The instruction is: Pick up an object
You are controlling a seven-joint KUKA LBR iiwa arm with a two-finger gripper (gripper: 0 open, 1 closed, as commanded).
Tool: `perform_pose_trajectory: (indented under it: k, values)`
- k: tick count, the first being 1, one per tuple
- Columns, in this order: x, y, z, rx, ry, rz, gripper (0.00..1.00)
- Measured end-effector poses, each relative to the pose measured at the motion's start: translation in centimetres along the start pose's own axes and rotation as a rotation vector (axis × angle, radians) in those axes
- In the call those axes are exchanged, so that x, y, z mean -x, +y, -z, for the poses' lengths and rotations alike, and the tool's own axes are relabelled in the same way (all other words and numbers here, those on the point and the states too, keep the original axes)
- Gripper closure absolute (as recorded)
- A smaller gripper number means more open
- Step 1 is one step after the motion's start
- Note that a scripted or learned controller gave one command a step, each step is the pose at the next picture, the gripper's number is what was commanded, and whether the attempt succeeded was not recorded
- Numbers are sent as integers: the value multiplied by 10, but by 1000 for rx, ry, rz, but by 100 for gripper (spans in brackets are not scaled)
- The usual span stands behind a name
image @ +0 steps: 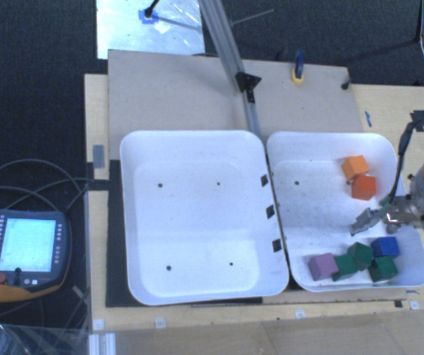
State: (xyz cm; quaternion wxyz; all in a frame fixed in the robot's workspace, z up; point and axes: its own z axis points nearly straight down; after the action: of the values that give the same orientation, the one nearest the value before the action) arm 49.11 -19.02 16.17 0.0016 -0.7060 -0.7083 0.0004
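In the right bin [300,168], the claw [365,221] hovers above the bare floor toward the right wall; its fingers' spread I cannot tell. Along the near edge lie one purple block [320,265], two green blocks [360,256], and one blue block [386,246]. Two orange blocks [355,166] sit near the far-right corner.

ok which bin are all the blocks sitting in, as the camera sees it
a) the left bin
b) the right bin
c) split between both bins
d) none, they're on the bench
b, the orange blocks, purple block, green blocks and blue block all lie inside the right bin, with the gripper above its floor between the orange ones and the cluster.
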Motion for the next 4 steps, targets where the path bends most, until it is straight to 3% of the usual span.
perform_pose_trajectory:
  k: [1, 2, 4]
  values:
    - [9, 0, -41, 10, -7, -2, 0]
    - [9, 3, -28, 18, -8, 2, 100]
    - [15, 12, 81, 10, -5, 2, 100]
